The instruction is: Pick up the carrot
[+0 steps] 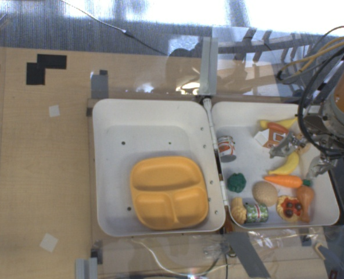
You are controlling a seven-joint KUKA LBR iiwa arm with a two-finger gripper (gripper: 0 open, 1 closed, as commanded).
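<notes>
The gripper (303, 153) hangs low over the right bin (242, 118), near its 3 o'clock wall. It seems spread with nothing between its fingers, though glare makes this hard to see. The carrot (283, 181) lies flat just at 7 o'clock from the gripper, its tip pointing to 9 o'clock. A banana (286, 165) lies just above the carrot. A potato (265, 193) sits at 7 o'clock from the carrot. A can (226, 148) stands near the bin's 9 o'clock wall. A yellow tray (168, 192) rests in the left bin (119, 127).

two bins (111, 156), one tray (168, 190) — one carrot (283, 181), two bananas (287, 166)
</notes>
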